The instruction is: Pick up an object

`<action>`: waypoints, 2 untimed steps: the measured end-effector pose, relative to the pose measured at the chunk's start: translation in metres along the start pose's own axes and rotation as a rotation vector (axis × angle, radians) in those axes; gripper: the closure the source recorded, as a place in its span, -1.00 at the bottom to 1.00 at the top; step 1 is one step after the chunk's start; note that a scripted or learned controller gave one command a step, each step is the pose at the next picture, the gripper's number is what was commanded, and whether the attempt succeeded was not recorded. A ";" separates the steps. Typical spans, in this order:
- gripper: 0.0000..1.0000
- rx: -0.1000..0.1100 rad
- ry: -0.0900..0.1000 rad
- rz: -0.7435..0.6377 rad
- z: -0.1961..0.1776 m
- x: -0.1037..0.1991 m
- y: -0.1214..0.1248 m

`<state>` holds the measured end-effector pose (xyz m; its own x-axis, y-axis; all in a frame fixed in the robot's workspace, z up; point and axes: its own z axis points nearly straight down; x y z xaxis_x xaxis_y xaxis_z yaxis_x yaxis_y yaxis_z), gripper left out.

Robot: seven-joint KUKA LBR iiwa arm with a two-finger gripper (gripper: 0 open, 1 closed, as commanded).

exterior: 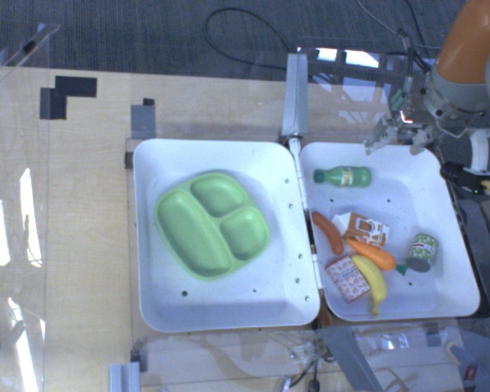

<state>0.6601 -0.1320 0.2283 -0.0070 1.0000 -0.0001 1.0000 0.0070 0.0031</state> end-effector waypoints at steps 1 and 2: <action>-1.00 -0.002 0.000 -0.109 0.138 -0.010 -0.078; -1.00 -0.014 -0.004 -0.155 0.138 0.021 -0.111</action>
<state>0.5496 -0.1117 0.0899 -0.1612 0.9869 -0.0054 0.9868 0.1613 0.0170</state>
